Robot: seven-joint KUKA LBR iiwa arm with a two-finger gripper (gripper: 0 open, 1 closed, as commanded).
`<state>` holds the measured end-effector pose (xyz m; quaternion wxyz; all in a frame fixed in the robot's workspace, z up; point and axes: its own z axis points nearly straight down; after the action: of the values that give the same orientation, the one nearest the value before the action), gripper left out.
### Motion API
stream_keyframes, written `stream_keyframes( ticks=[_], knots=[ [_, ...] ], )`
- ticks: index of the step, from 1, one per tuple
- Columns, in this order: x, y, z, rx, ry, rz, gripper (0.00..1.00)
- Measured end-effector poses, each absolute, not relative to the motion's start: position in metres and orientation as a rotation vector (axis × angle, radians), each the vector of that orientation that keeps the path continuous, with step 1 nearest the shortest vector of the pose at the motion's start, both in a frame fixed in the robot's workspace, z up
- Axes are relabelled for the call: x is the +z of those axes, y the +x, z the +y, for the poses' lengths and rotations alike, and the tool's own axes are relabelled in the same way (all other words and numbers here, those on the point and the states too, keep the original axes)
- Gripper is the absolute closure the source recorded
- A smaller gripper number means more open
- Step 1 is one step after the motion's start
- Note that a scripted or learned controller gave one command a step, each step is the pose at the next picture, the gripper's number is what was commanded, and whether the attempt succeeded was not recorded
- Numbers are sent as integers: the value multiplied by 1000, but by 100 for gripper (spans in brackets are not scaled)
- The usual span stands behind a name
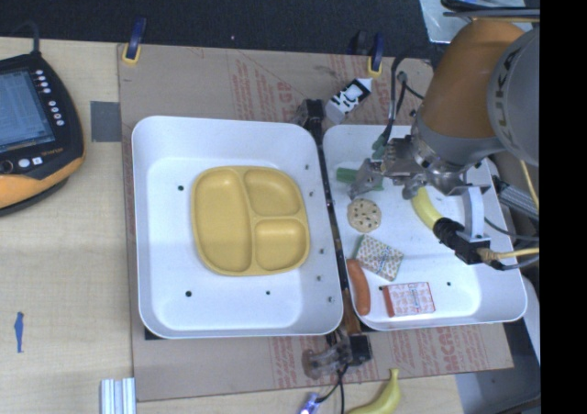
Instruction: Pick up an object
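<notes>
My gripper (pixel 370 177) hangs low over the far left part of the right bin (pixel 477 307), reaching in from the right. A small green object (pixel 346 174) lies just left of it, partly covered by it. In front of the gripper lies a round cookie (pixel 364 214). A yellow banana (pixel 424 207) lies under the wrist, half hidden. Nearer the front are a patterned packet (pixel 379 257), an orange-red sausage (pixel 358 285) and a red-and-white card (pixel 408 298).
The left bin (pixel 165 302) holds a yellow divided plate (pixel 249 219). A second banana (pixel 382 396) lies on the bench below the bins. A black-and-white object (pixel 348 98) sits behind the bins. A teach pendant (pixel 32 132) rests at far left.
</notes>
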<state>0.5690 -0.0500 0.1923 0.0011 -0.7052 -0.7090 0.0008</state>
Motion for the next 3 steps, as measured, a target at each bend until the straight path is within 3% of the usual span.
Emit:
stream_keyframes(
  ticks=[1, 2, 3],
  knots=[
    [132, 582, -96, 9, -2214, -2223, 0],
    [91, 601, -97, 8, -2210, -2227, 0],
    [91, 575, -93, 8, -2211, -2227, 0]
  ],
)
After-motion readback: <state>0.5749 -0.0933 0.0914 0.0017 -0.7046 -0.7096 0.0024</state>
